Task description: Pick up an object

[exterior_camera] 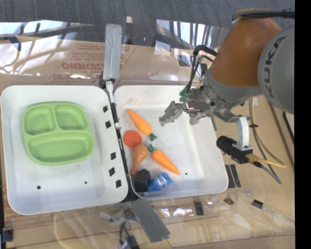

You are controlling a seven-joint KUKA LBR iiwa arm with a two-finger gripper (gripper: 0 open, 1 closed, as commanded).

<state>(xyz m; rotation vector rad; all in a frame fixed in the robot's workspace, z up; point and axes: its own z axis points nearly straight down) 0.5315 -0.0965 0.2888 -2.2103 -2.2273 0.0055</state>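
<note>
The right bin (pixel 207 160) holds several small things along its left side. An orange carrot (pixel 140 122) lies uppermost, with a red-orange ball (pixel 132 138) just below it. Lower down are a small orange pear-shaped piece (pixel 138 157) and a second carrot (pixel 165 161). A black block (pixel 142 179) and a blue object (pixel 160 182) sit at the front edge. My gripper (pixel 182 117) hangs over the bin's upper middle, to the right of the upper carrot. Its fingers are spread open with nothing between them.
The left bin (pixel 10 180) holds a green divided plate (pixel 57 132). A taped ridge (pixel 114 134) separates the two bins. The arm's orange band and grey body (pixel 249 51) overhang the right bin's far right corner.
</note>
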